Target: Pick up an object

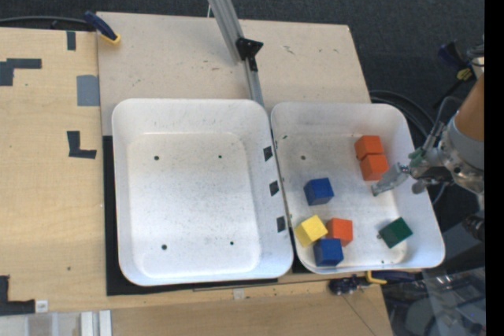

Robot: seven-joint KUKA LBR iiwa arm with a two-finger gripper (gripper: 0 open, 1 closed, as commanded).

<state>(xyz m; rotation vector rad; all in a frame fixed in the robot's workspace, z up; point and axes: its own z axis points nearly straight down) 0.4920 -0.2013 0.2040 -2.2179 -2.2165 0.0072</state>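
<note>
- Orange blocks (370,156) sit just left of the tool (391,182), in the right bin (339,116).
- The tool's finger spacing cannot be told.
- A green block (395,232) lies just below it.

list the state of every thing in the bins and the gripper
gripper: over the right bin's right side, holding nothing visible
orange blocks: two, touching, loose
blue block: loose, alone mid-bin
yellow block: tilted, loose
small orange block: touching the lower blue block
green block: loose, near right wall
left bin: on the bench
</note>
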